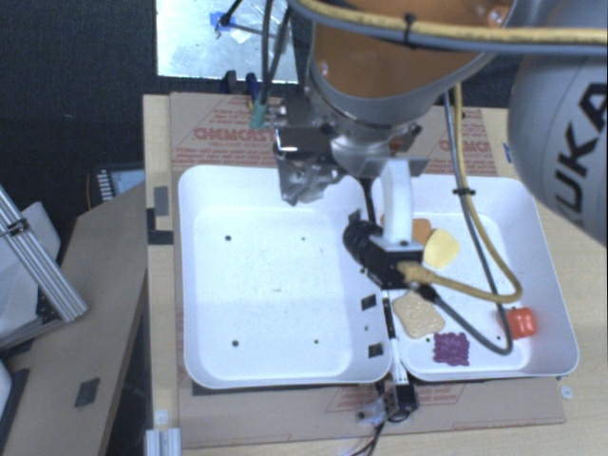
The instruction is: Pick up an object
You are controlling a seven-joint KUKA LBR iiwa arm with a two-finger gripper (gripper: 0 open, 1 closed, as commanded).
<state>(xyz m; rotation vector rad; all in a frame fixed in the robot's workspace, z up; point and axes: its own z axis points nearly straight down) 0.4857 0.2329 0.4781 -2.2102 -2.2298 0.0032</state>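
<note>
Looming closest to your lens is the grey arm link (570, 150), with the orange band (408, 27) at its 10 o'clock. Below them the metal two-finger gripper (304, 180) hangs over the shallow white left bin (190, 255), near that bin's 1 o'clock corner. You cannot tell from this angle whether the gripper is open or closed, and nothing shows in its grasp.

Everything you could pick lies in the shallow white right bin (549, 283). A pale yellow round disc (442, 249) has a small orange piece (421, 229) touching it at its 10 o'clock. A tan square cracker-like piece (418, 314) sits near the bin's 7 o'clock, a purple bumpy cluster (451, 349) at 6 o'clock, and an orange-red block (521, 322) at 4 o'clock.

Your main risk, as I judge it, is an empty grasp: the gripper is over bare bin floor, well apart from every object. A descent here could also clip the far rim. Should you go for the right bin, the disc and the tan piece look flat and may slip out. The disc and the orange piece touch, so a try at one may shove the other.

On the grey link you can read black letters "UKA", the start cut off. The brown cardboard sheet (223, 126) under the bins carries red print beginning "CHEM"; the rest is too blurred to read.
</note>
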